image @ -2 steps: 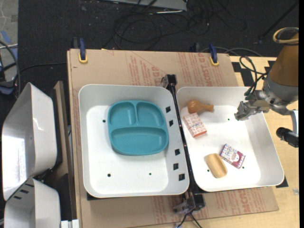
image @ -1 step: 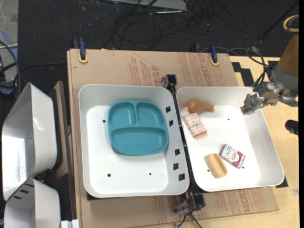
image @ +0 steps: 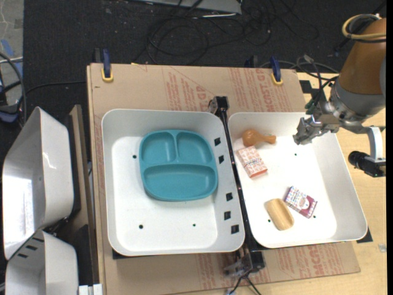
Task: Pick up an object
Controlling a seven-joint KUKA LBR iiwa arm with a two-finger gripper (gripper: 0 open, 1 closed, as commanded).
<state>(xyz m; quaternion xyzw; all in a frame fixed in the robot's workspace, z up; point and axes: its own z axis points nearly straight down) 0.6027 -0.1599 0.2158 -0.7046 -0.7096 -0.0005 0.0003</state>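
Observation:
The right bin [image: 344, 183] holds several small objects: an orange drumstick-shaped toy [image: 256, 138] at the back left, a red-and-white packet [image: 251, 162] just in front of it, a tan bread-like piece [image: 279, 214] near the front, and a small pink-and-maroon box [image: 300, 201] beside that. My gripper [image: 304, 134] hangs over the back right part of this bin, about a hand's width right of the drumstick toy and apart from it. Nothing shows between its fingers.
The left bin [image: 123, 226] carries a teal divided plate [image: 178, 165]. A black divider with clips [image: 228, 165] runs between the bins. The arm's grey body and orange band [image: 362, 66] stand over the right bin's far corner. White tubs [image: 37, 177] sit off the bench's left.

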